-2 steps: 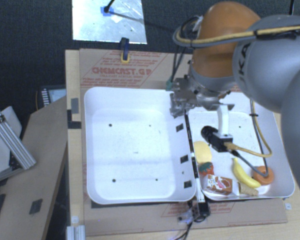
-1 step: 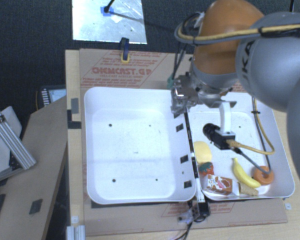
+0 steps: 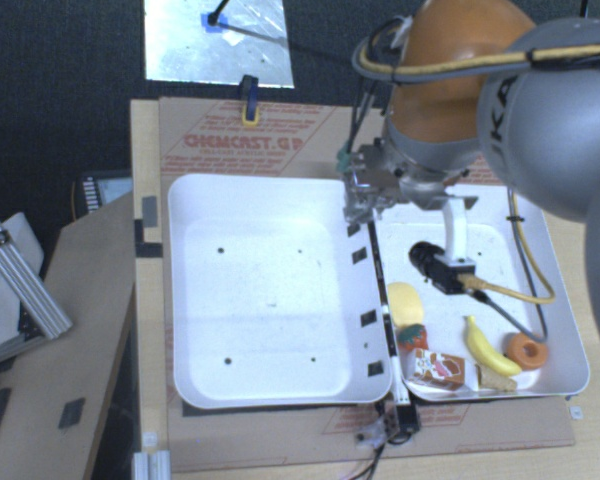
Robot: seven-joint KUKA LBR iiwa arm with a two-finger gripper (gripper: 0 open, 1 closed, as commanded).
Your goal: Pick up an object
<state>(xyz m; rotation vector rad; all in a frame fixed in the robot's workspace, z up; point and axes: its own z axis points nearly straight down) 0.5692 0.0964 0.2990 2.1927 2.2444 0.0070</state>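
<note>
2 white bins side by side: L bin (image 3: 260,288), R bin (image 3: 558,320). Arm (image 3: 550,118) comes in from right. Gripper (image 3: 364,196) sits over far-left corner of R bin, by the divider; wide or narrow, can't tell. 5 items, all at near end of R bin: 1 yellow lump (image 3: 405,303), 1 red bit (image 3: 412,338) just nearer, 1 packet (image 3: 438,368), 1 banana (image 3: 485,346), 1 orange ring (image 3: 526,351) just right of it.
</note>
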